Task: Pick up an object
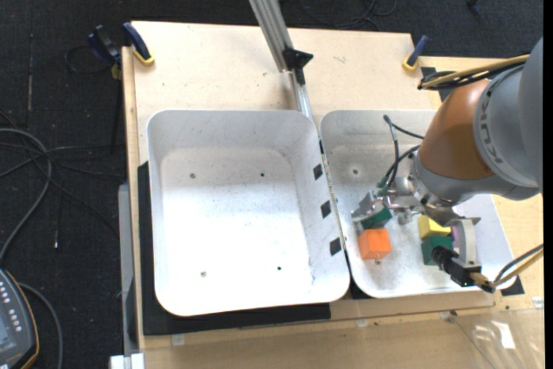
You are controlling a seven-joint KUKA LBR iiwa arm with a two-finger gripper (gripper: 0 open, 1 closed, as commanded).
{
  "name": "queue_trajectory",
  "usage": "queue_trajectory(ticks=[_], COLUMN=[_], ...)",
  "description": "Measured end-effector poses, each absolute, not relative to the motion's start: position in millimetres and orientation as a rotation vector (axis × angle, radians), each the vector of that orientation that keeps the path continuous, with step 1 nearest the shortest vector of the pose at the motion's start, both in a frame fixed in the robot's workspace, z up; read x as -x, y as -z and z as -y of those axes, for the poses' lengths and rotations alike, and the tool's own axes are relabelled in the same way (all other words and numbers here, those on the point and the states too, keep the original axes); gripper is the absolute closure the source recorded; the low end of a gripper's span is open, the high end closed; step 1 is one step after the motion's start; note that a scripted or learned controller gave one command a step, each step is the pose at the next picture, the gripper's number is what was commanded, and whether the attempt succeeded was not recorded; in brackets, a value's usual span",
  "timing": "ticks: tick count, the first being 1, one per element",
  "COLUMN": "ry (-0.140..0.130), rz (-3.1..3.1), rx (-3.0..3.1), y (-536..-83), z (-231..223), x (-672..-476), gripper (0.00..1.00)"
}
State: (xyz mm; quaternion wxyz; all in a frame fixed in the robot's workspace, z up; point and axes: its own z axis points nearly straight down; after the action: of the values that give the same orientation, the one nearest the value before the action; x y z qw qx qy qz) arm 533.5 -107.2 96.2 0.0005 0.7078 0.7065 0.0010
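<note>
Claw (373, 216) grip unclear, just above orange block (375, 244), yellow block (432, 227), green block (435, 248) beside

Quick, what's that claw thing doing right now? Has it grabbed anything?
Gripper: down in the right bin, just above the orange block; grip cannot be told.
</note>
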Motion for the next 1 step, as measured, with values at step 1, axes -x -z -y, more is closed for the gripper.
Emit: queue_trajectory(ticks=[1], ry=[-0.003], rz=[-2.219], rx=[-2.222], y=[-96.5], z=[115.2], x=[-519.5], gripper=[0.0])
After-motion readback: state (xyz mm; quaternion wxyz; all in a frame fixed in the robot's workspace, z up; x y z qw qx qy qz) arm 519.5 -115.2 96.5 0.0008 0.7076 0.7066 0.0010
